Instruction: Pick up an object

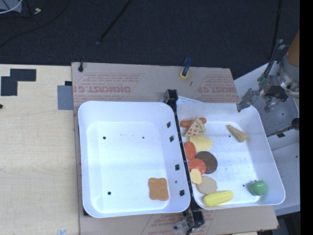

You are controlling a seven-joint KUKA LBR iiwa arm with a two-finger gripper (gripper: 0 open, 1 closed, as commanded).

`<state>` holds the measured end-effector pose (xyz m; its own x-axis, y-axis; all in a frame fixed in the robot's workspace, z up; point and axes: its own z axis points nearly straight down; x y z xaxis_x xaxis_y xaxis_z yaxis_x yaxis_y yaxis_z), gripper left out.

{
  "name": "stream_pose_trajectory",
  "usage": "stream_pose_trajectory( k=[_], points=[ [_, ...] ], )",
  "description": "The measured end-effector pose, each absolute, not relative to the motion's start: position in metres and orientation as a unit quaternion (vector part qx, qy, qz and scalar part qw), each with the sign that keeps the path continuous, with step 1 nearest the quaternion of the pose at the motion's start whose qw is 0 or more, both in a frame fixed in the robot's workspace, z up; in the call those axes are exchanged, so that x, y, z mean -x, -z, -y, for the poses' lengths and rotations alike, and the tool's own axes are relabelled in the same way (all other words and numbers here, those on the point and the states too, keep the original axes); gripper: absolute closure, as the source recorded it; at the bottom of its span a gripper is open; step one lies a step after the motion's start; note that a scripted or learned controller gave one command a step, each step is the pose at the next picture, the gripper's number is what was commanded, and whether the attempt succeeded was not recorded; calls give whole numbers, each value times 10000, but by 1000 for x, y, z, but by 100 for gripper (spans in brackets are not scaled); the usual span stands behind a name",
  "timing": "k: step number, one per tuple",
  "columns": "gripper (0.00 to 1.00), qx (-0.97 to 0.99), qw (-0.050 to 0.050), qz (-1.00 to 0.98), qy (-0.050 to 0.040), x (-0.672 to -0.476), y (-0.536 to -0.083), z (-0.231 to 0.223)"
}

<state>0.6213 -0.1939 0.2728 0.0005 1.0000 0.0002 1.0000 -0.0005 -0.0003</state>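
Note:
The right bin (274,173) holds several toy foods. A tan wedge (237,133) lies near its far right. A green apple (257,187) sits in the near right corner and a yellow corn cob (218,198) lies by the near wall. A waffle slice (195,128), a yellow piece (201,142) and a brown disc (207,161) crowd the bin's left side. One orange toast (158,188) lies in the left bin (88,155). My gripper (257,101) hovers over the right bin's far right corner, open, with nothing between its fingers.
A black divider clip strip (177,151) runs between the two bins. A blue and yellow clamp (185,68) stands on the cardboard behind the bins. The arm's orange band (293,48) is at the right edge, above grey bench fittings.

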Motion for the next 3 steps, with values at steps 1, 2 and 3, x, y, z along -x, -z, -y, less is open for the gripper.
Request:
stream_pose_trajectory(
  k=[1,2,3],
  points=[
    [0,7061,21,7081,-8,-625,-242,116],
    [0,7074,58,7068,-39,-608,-115,111],
    [0,7068,31,7074,-14,-602,-85,83]
  ],
)
